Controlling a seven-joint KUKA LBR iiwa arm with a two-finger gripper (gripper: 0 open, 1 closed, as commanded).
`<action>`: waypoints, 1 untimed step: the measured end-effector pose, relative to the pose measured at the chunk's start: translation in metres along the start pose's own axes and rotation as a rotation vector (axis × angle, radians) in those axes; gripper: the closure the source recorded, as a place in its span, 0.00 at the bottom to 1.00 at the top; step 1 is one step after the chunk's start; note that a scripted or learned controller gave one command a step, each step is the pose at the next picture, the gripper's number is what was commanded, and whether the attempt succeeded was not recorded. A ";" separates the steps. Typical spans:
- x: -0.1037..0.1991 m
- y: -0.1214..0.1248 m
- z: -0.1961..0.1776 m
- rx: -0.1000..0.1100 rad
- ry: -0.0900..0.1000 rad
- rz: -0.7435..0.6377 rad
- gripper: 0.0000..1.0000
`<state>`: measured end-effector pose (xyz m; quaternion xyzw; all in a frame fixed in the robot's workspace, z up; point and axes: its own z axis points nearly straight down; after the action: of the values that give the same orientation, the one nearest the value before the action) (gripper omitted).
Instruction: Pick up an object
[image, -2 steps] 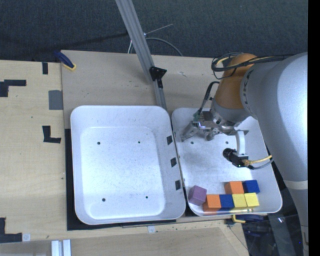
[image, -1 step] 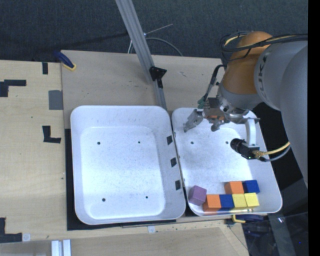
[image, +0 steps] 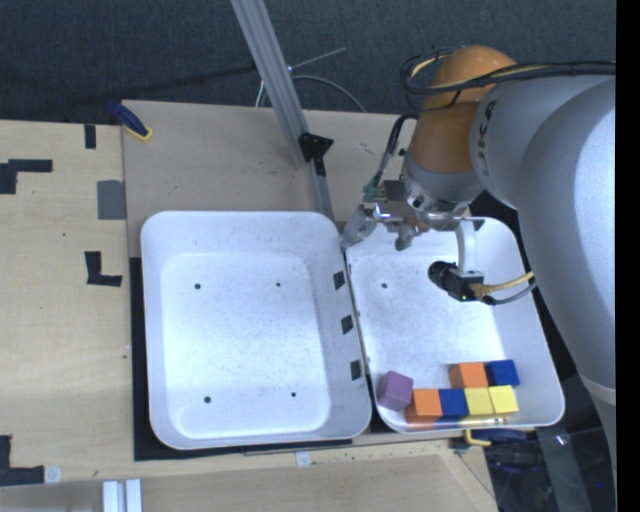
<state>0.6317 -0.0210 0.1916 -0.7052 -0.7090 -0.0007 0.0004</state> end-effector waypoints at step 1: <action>0.020 -0.019 0.000 0.003 -0.003 0.004 0.00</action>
<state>0.6130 -0.0014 0.1917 -0.7066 -0.7076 0.0012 0.0005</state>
